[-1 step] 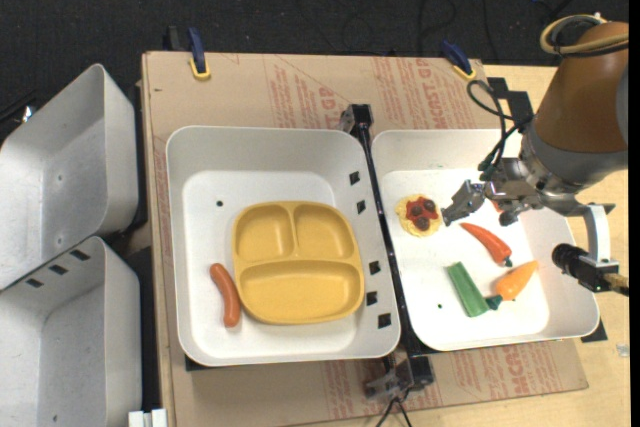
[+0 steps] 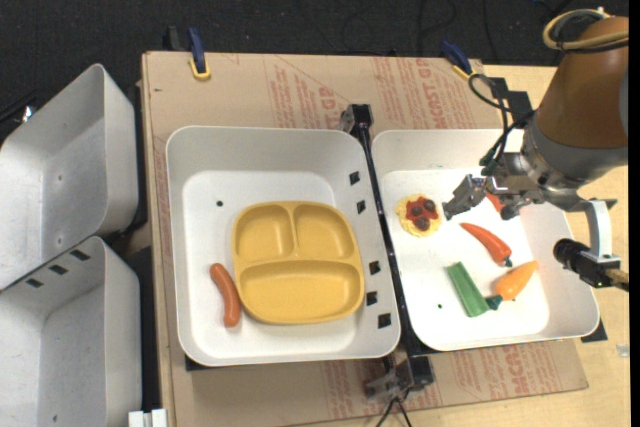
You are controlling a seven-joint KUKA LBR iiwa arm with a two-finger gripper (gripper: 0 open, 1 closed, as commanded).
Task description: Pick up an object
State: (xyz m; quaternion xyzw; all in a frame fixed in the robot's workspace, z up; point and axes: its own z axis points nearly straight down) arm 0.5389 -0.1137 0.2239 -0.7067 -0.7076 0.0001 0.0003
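Overhead, gripper (image 2: pixel 487 196) above right bin (image 2: pixel 575 320), red pepper (image 2: pixel 486 240) nearby

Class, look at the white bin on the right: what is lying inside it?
Inside the right bin lie a small pizza, a red chili pepper, a green strip and an orange pepper. The gripper hangs over the bin and covers part of its floor.

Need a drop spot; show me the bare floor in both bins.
Left bin: bare strip above the yellow tray; the sausage crowds its left. Right bin: bare near corner left of the green piece; pizza, red pepper, orange pepper and gripper crowd the middle.
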